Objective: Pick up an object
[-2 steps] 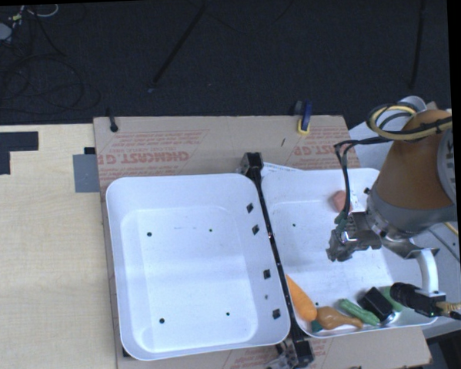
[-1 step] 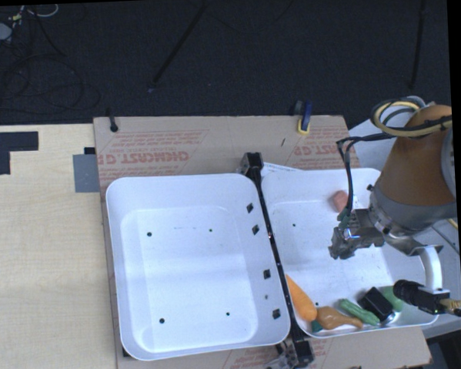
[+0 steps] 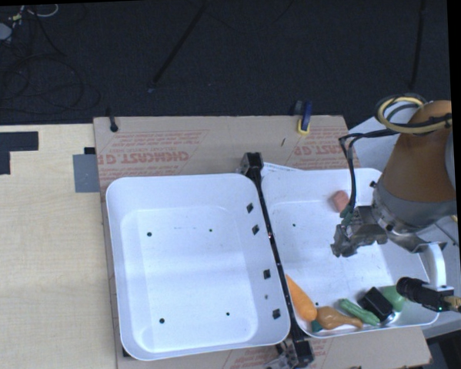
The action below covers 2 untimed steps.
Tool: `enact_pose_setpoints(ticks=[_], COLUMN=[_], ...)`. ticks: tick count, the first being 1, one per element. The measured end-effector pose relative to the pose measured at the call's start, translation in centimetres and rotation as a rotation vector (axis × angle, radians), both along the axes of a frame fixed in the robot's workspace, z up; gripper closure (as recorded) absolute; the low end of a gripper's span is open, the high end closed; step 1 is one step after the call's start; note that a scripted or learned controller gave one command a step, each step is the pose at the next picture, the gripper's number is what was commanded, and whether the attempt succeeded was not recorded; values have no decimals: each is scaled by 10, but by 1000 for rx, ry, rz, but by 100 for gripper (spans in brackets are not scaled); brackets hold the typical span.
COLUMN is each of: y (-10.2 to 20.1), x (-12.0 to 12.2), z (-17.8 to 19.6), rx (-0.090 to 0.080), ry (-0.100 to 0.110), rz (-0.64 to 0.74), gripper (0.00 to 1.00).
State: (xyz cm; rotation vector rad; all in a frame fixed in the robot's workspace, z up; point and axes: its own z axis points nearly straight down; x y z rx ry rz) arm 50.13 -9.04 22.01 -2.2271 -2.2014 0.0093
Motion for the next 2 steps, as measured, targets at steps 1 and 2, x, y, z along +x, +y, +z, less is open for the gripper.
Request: enact_pose_setpoints(ticks=[1,2], y=[-1,-1], x=[0,1], z=[9,18], rx=[0,0], ry=[1,1], rz=[2,5], gripper=[100,100])
